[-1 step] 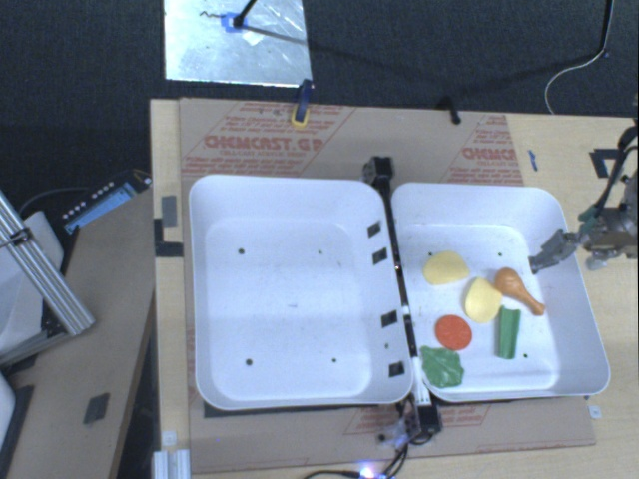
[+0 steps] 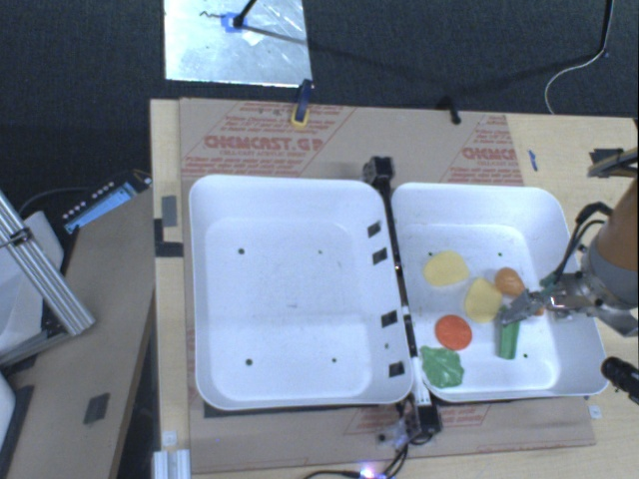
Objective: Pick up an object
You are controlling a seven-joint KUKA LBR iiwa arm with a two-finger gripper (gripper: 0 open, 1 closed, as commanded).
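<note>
Below, dark carpet (image 2: 80, 58) surrounds the bench (image 2: 399, 133) bearing two bins (image 2: 290, 193).

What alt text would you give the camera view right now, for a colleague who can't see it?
The end effector reaches in from the right, low over the right bin, beside a green stick. That bin also holds two yellow pieces, an orange ball, a red disc and a green lump.

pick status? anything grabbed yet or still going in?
Done: the gripper is down inside the right bin, among the objects. In hand: its tip sits right at the green stick, beside the orange ball and a yellow piece, but no object is visibly between the fingers. Left: a confirmed grasp and the lift. All the objects look to be resting on the bin floor.
</note>
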